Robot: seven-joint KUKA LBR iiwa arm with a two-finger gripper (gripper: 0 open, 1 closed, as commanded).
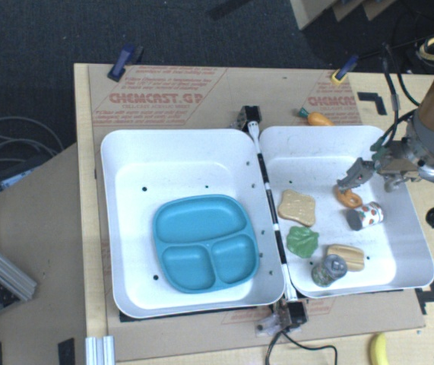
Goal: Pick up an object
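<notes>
The right bin [399,276] holds several small objects: a tan bread slice [297,207], a green leafy piece [302,241], a grey round piece [328,270], a tan block [346,256], an orange ring [348,198] and a white and red piece [365,217]. My gripper [369,175] hangs over the right bin's upper right part, just above the orange ring and the white and red piece. Nothing shows in its grasp.
The left bin [125,173] holds a blue divided tray [205,242]. A small orange carrot-like item [317,118] lies on the board behind the right bin. A yellow item [378,350] sits at the bench's front right. Cables run at the far right.
</notes>
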